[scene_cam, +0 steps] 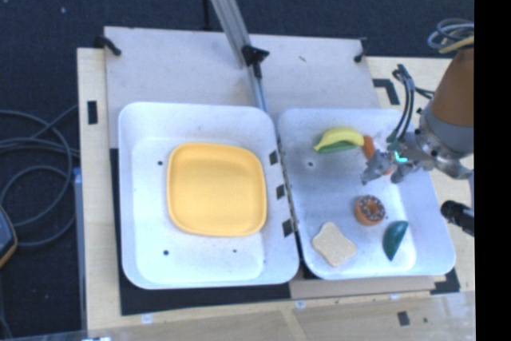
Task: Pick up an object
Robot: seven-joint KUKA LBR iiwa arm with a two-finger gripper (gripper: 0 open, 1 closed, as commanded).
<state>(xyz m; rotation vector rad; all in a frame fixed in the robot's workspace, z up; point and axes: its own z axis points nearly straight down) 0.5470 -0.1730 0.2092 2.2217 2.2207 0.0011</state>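
The right bin (pixel 423 196) holds several items. A yellow-green banana (pixel 338 140) lies near its back, with a small orange piece (pixel 368 145) just to its right. A brown round donut (pixel 370 209) sits mid-bin, a tan bread slice (pixel 334 243) is at the front, and a dark green piece (pixel 394 239) lies at the front right. My gripper (pixel 386 170) hangs over the right bin, just right of the orange piece and above the donut. It is open, with nothing between its fingers.
The left bin (pixel 136 172) holds a square yellow plate (pixel 215 188). A slanted metal pole (pixel 227 4) rises behind the bins and meets the bench near the divider. Cables lie on the dark floor at the left.
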